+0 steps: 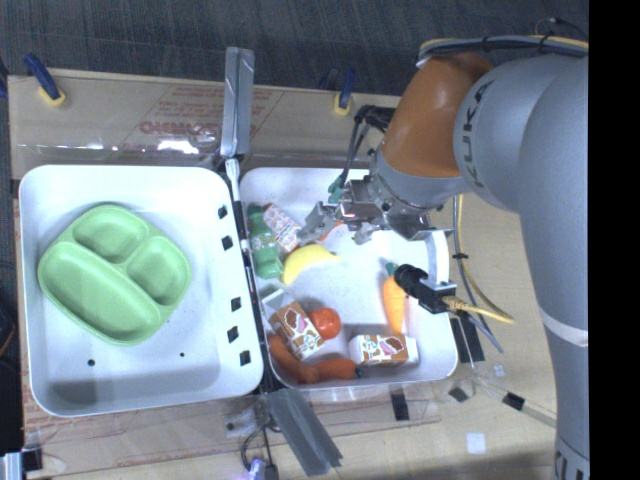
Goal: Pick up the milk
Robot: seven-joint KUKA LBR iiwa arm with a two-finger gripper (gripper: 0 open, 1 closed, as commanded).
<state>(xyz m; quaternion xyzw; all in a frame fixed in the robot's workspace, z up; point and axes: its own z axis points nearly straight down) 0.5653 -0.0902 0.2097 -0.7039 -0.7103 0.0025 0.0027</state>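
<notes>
Camera view looks down on the grey arm's two-finger claw [345, 218], hanging over the far part of the right white bin [440, 368]; whether it is released or clenched cannot be told. The small white and brown milk carton [383, 348] lies on its side well toward the camera from the claw, by the bin's near wall, its long axis running left to right; which end is its top cannot be made out. A second printed carton [297, 330] lies to its left, a yellow banana [308, 262] just below the claw, and an orange carrot [395, 306] between claw and milk carton, while the left white bin [120, 388] holds a green divided plate [113, 273].
</notes>
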